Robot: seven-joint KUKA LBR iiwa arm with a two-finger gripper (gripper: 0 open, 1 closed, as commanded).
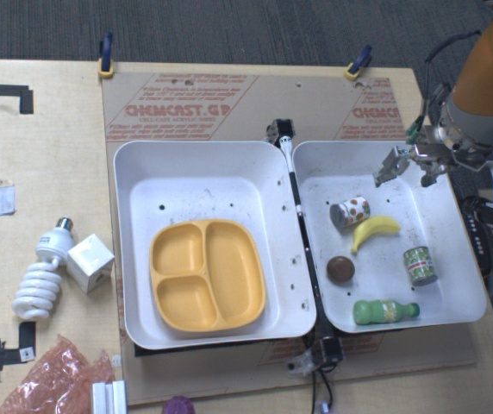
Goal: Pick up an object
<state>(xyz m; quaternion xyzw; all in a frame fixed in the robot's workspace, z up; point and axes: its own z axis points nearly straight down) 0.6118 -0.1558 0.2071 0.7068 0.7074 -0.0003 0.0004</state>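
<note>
The right bin (453,222) holds a small can lying on its side (350,211), a yellow banana (374,229), a brown round object (340,269), a green-labelled can (419,266) and a green bottle lying flat (384,311). My gripper (408,169) hangs over the bin's far end, above and to the right of the small can. It is open with nothing between its fingers. The orange-banded arm comes in from the upper right.
The left bin (143,171) holds a yellow divided plate (208,274). On the bench to the left lie a spiral light bulb (41,274), a white cube (90,261) and a red mesh bag (53,378). Clamps (105,54) hold the board's far edge.
</note>
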